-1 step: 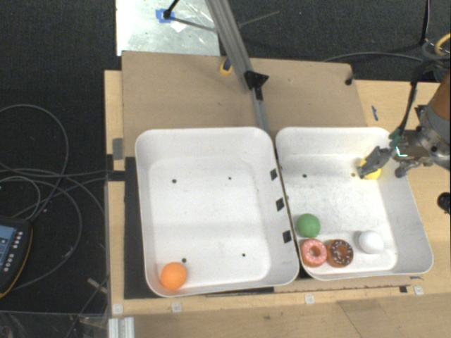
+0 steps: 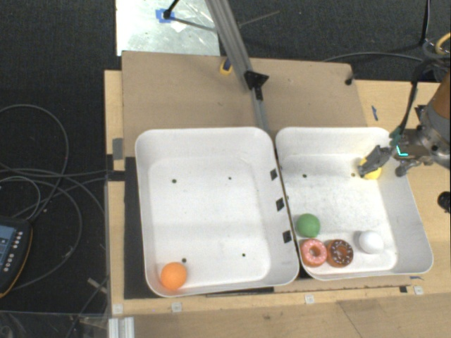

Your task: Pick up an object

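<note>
My gripper (image 2: 375, 162) reaches in from the right over the upper right part of the right bin (image 2: 331, 138). A small yellow object (image 2: 371, 172) sits right at its tip, touching or just under it; whether it is gripped is unclear. Along the right bin's front lie a green ball (image 2: 307, 224), a pink-iced donut (image 2: 313, 253), a chocolate donut (image 2: 340, 253) and a white ball (image 2: 371, 241). An orange ball (image 2: 173, 275) rests in the front left corner of the left bin (image 2: 204, 138).
A grey pole (image 2: 236, 44) slants down from the top to the bins' shared back edge. The bins stand on a brown board (image 2: 176, 90). Cables (image 2: 42, 189) and a handheld controller (image 2: 10, 248) lie on the floor at left.
</note>
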